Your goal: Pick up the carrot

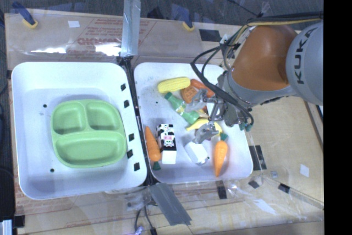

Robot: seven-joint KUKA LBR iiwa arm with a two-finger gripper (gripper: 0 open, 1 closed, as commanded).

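Arm (264, 63) reaches in from the right and hangs over the right bin (142, 85). The left bin (22, 118) carries just a green divided plate (87, 134) and plays no part in this step.

Claw (208, 128) sits low over the middle of the right bin, in the clutter. Whether it is released or clenched can't be told here, since the wrist and cables cover it. Nothing shows as gripped.

Two carrot candidates:
- carrot (220, 156) lies near the bin's front right corner, just beside the claw on its near side. It's the closer target.
- second carrot (151, 143) lies along the bin's left wall, just beside the cow-print carton (166, 143).

Doing the step well, as a judgement:
- Take the near one. It probably needs only a short shift toward the front edge.
- Close across the narrow width, around mid-body, with the claw turned square to its long axis.
- A white piece (196, 152) lies just to its left and a yellow piece (199, 125) is near its top, so descend clear of both.
- The wall-side carrot looks the worse pick, with the wall and carton crowding both sides.

Look of the target: orange, tapered, smooth, probably a toy. It lies roughly front-to-back, the thick end pointing away from the front edge. The corn cob (174, 85) near the back edge is well apart.
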